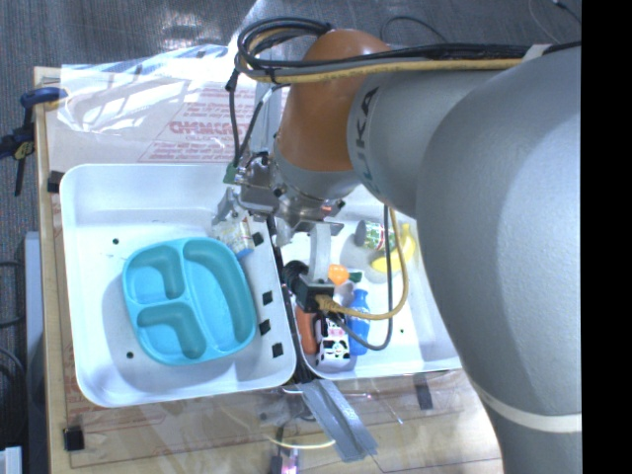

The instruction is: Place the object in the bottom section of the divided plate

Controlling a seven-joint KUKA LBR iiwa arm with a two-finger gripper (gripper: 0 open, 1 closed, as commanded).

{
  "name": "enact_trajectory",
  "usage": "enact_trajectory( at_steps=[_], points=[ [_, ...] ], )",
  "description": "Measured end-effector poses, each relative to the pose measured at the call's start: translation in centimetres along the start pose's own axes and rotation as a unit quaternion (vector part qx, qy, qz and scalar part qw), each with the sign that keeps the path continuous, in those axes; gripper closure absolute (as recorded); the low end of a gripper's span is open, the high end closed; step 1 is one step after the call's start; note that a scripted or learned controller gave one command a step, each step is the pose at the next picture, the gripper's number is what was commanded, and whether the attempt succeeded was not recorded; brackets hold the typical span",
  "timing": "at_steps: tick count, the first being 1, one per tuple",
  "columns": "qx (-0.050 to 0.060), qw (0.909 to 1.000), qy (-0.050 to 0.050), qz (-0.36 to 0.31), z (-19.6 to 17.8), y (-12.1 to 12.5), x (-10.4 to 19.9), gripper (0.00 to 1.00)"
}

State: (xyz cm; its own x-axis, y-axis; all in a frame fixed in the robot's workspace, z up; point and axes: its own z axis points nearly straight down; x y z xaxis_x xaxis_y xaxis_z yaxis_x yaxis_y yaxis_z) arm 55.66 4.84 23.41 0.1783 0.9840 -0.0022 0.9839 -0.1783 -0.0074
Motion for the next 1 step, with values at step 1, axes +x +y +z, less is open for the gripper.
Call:
enact_trajectory(
  at_steps=[1],
  points=[
    [0.0,1.0,0.0,0.0,0.0,0.0,0.0,0.0]
  ],
)
